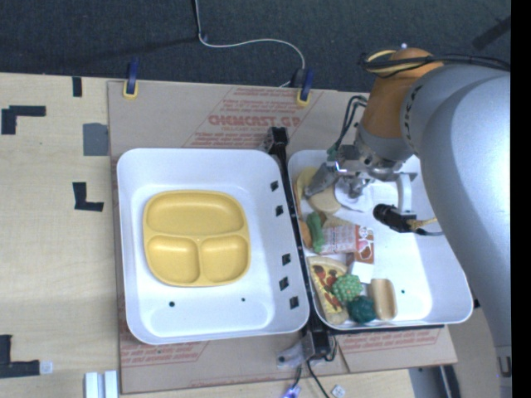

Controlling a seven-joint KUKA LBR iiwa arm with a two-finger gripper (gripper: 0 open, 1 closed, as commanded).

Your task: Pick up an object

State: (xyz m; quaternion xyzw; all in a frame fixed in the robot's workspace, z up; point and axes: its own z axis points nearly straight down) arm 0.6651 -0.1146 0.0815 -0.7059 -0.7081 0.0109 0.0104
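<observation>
Claw [336, 185] low in the right bin, over the toy food, nothing seen lifted.

The claw hangs at the upper left corner of the right bin [440, 293], right of frame centre; whether it stands wide or narrow I cannot tell, and nothing shows gripped in it. Largest first: the bench [50, 247] carries the grey arm [473, 139] reaching in from the right, then the left bin [133, 189] at frame centre, holding a yellow divided tray [197, 237]. The right bin holds the small pieces to pick from: a printed packet [348, 240] mid-bin, a pizza slice [323, 274], a bread roll [382, 297], a green broccoli piece [348, 287] and a dark green ball [362, 308] along the lower edge. By my reading the approach is made; the grasp and the lift are left.
</observation>
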